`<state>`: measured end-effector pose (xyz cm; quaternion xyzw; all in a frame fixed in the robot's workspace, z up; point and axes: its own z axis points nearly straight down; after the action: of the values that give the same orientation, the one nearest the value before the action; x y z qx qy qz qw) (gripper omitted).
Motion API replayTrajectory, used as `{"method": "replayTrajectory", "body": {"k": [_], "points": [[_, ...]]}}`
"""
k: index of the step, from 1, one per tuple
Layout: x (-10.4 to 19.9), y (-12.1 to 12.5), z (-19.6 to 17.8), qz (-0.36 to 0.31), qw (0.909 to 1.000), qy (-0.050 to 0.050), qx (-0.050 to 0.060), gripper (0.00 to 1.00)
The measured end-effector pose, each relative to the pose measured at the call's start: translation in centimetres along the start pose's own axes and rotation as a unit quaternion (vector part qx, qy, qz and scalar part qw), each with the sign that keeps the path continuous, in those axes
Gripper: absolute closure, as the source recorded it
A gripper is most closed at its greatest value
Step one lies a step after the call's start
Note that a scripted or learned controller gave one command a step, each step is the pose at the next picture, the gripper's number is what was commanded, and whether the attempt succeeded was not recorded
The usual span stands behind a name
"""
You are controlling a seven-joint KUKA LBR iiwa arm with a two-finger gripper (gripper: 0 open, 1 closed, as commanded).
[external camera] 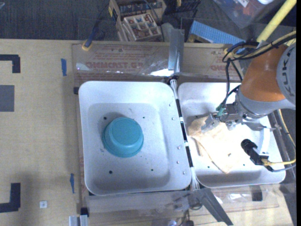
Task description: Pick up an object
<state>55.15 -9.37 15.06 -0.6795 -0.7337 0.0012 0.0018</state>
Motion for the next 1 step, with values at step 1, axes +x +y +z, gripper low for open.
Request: {"method": "replayTrajectory", "body": {"k": [1], "points": [[-0.82,2.82,4.46,-0.009,1.0000,-0.001,-0.002,0.00]]}}
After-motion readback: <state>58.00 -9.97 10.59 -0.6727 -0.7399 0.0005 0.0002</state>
